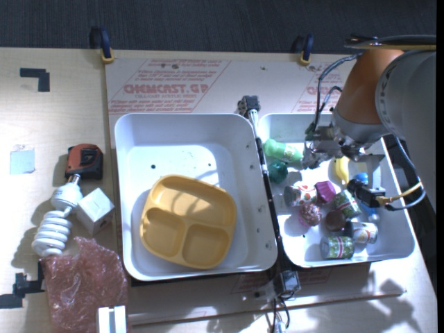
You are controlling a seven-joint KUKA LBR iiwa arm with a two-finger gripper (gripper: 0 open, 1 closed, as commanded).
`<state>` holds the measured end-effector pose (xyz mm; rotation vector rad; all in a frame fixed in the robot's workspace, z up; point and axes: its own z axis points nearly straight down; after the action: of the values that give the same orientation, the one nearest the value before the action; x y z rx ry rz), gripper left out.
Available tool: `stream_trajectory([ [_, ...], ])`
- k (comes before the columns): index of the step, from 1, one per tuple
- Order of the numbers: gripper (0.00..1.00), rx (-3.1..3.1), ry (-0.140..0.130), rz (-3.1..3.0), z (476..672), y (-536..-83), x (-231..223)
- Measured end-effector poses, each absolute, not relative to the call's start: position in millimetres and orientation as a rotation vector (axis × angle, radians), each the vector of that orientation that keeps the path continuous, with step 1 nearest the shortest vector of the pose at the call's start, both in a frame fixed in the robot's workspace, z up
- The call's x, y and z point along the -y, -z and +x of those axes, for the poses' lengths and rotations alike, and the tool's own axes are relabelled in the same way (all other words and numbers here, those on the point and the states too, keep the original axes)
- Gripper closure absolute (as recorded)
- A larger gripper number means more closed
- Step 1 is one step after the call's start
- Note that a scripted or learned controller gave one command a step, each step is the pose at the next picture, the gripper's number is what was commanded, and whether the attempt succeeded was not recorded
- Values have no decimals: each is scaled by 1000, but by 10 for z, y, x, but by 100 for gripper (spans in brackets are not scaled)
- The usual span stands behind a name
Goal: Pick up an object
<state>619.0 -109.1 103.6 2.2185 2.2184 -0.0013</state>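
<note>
My gripper (320,151) hangs low over the far end of the right bin (399,245), under my orange-banded wrist. The wrist body and cables cover the tips, so I cannot tell how wide the tool stands or whether anything sits in it.

The candidates crowd around it. Just to the tool's left lies a pale green piece (283,149), with a darker teal ball (278,171) close below that. On the tool's other side, tucked against my wrist, is a yellow banana-like shape (340,170) and a small blue item (360,182) just beyond. Nearer the camera from the tool sit a purple block (325,190), a maroon ball (309,214), a dark brown round one (336,220) and a green printed can (337,247) on its side. Well off to the tool's left, in the left bin (132,134), rests a yellow divided tray (187,220).

My worry is the clutter. Coming down between the green piece and the banana shape, a tip could land on top of one and shove it aside instead of straddling it. Round pieces will likely roll from a glancing touch. The bin's dividing wall is close on the tool's left, so a sideways correction risks scraping it. Closing on two neighbours at once could give a weak pinch that slips on lifting.
</note>
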Motion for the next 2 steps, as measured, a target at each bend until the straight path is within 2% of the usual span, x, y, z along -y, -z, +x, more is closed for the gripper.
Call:
stream_trajectory([
  [1,0,-2218,1,2219,6190,-1036,1091],
  [2,100,-2218,1,2217,6195,-1137,1098],
])
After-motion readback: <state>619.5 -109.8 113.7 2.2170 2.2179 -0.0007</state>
